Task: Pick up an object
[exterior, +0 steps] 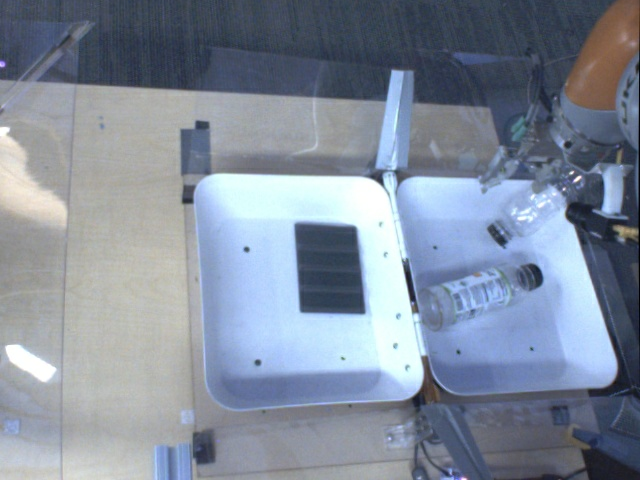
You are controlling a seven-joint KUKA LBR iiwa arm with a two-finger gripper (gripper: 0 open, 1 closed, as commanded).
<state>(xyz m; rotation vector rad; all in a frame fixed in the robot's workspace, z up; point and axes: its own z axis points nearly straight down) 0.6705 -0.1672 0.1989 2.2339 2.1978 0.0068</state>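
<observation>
Clear plastic small bottle (522, 214) is hanging just below my end effector (535, 176); whether I am gripping it, I cannot tell. I am judging the lift underway; next, raising slowly.

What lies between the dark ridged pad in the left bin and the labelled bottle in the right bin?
In the camera view: bare white bin floor, then the two bins' touching rims, between the dark ridged pad and the labelled bottle.
</observation>
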